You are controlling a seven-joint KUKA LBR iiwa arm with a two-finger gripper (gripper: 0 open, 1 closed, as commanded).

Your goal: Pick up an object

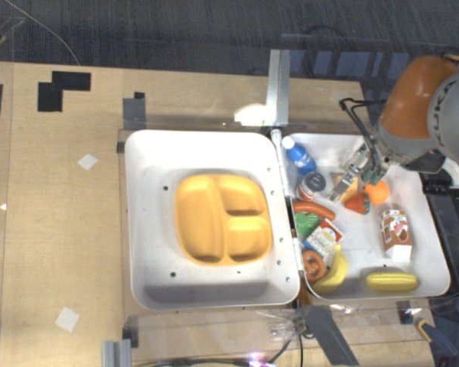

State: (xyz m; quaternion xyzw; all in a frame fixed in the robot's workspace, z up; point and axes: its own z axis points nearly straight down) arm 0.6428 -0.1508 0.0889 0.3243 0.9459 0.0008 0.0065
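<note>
Right bin [436,228], hand [357,176] half-blurred

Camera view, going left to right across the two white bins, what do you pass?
Yellow divided plastic tray → blue capped bottle → orange toy carrot with green top → small red-and-white carton.

**Almost nothing legible; one partial mark on the arm**

Part of a dark brand marking is seen on the grey arm casing [453,117] at the right edge, beside the orange band; its letters are cut off and cannot be read with certainty. Printed labels are carried by the small carton [395,233], the blue bottle [299,158] and the snack packet [322,241] in the right bin [436,239], but their print is too small and blurred to be made out. No numbers or signs can be read.
</note>
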